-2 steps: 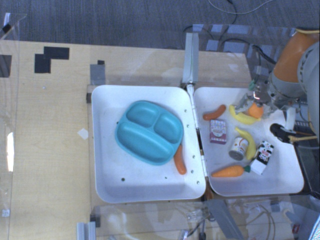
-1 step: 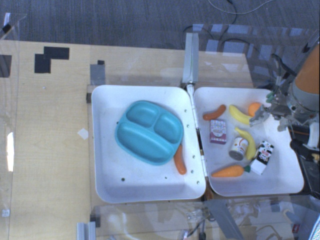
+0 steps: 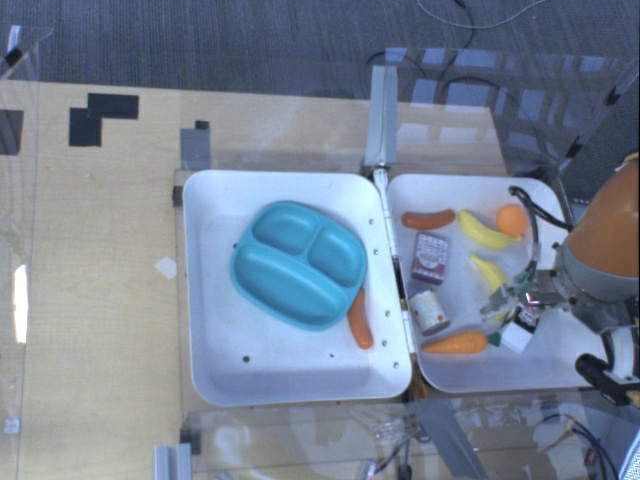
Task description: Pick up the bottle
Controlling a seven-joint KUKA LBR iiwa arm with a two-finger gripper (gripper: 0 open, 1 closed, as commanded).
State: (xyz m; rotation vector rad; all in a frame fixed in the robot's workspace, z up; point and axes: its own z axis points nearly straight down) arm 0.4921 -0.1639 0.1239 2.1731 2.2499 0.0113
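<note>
The bottle [image 3: 428,310] lies tipped on its side in the right bin [image 3: 560,373], just beside the divider wall, with a carrot [image 3: 455,344] close at its near side and a small box [image 3: 430,257] just beyond. It looks light, rigid and smooth, so likely to roll or slip; taking it across the round body seems safest. The gripper [image 3: 510,308] hovers to its right, how wide I cannot tell

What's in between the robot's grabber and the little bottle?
In the camera view, mostly bare white floor of the right bin separates the gripper from the bottle. A small yellow banana sits just above that gap, and a carrot just below.
</note>
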